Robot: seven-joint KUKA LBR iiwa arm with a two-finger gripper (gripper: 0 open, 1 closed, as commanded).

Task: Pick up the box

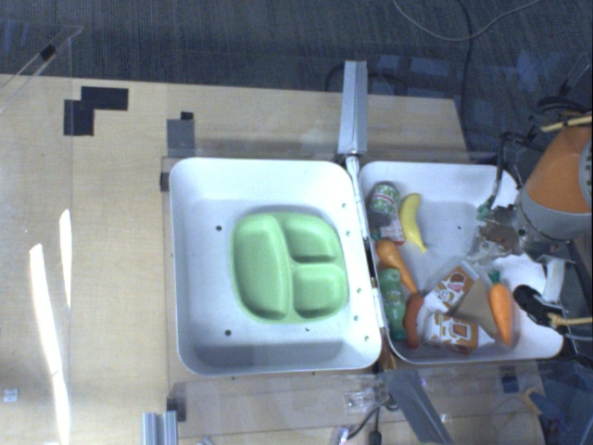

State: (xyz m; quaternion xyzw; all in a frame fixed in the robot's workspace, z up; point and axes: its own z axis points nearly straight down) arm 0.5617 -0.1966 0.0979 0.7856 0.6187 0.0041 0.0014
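The arm [556,188] is reaching in from the right over the right bin [445,182], and the fingers [494,239] are hanging low above its middle — whether they are open or closed, I cannot tell at this size, and nothing is showing between them. The box [454,288] is lying tilted just below and to the left of the fingers, near them but apart. A second printed pack [451,330] is sitting below it against the bin's near wall. A carrot [500,311] is lying upright-ish just right of the box, close under the fingers. Along the bin's left side a can [384,200] is sitting at the top, a banana [412,221] beside it, another carrot [397,265] under those, then a green item [393,297] and a red one [412,315]. Over in the left bin [199,248], a green tray [289,265] is resting in the middle — well apart from everything. The counter [83,276] is lying pale and wooden around both bins.
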